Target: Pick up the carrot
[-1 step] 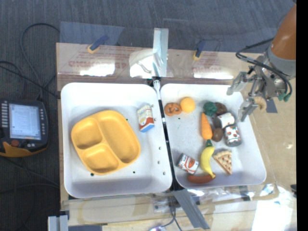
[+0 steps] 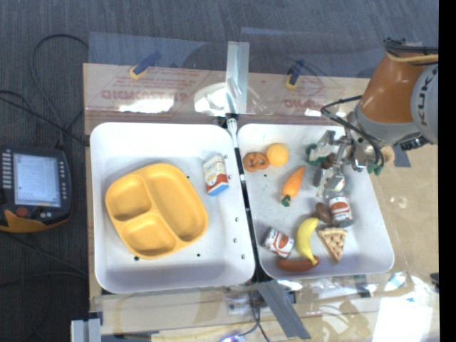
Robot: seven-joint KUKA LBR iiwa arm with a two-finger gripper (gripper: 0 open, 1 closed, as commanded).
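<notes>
Orange against the white of the right bin (image 2: 381, 248), your carrot (image 2: 292, 184) lies near the bin's middle, just left of the pincer (image 2: 333, 164) and apart from it. The pincer hangs low over the bin's upper right part, holding nothing that you can see; you cannot tell how far it gapes. The carrot's long axis runs steeply, its green end toward the lower left and its broad end toward the upper right.

Yellow divided tray (image 2: 155, 209) and carton (image 2: 216, 174) in left bin (image 2: 107, 262)
</notes>
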